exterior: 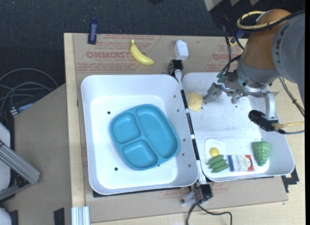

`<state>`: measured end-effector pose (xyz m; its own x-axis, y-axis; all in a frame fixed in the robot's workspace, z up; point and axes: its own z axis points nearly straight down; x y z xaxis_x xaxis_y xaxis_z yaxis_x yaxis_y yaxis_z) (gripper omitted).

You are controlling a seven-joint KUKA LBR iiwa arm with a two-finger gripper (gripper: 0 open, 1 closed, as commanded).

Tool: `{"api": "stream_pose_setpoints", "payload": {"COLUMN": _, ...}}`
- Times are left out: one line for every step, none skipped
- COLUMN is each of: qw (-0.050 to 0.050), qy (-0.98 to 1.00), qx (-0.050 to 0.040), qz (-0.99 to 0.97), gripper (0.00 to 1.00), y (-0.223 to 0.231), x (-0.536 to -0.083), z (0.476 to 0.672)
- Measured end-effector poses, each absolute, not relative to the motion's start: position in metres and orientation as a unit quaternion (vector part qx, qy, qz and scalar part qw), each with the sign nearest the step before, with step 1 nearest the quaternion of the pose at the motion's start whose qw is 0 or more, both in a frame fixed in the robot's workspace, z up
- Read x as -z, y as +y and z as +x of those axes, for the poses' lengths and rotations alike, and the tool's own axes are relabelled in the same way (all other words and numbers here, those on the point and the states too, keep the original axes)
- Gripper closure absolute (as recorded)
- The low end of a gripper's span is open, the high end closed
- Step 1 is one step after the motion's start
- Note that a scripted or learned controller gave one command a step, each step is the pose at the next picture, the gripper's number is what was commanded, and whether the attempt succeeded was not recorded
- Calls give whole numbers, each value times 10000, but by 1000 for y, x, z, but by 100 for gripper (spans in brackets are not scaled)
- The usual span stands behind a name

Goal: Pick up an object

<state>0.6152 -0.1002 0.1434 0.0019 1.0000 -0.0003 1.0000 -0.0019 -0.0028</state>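
My gripper [224,95] hangs over the far part of the right bin [242,127], open, with nothing between its fingers. A pale yellow block [194,101] lies just left of it, against the bin's left wall and apart from the fingers. Along the near wall of the same bin lie a fried-egg toy [213,150], green beans [217,163], a small red, white and blue carton [240,162] and a bumpy green piece [261,152].
The left bin [97,98] holds a blue divided plate [143,136]. Outside the bins, a yellow banana [141,54] and a small white item [181,49] lie on the cardboard at the back. The bare floor of the right bin lies under the gripper.
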Motion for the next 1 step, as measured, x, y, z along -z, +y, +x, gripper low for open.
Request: {"api": "stream_pose_setpoints", "payload": {"qw": 8, "qy": -7068, "qx": -6, "qz": -7074, "gripper": 0, "y": -97, "x": -84, "z": 580}}
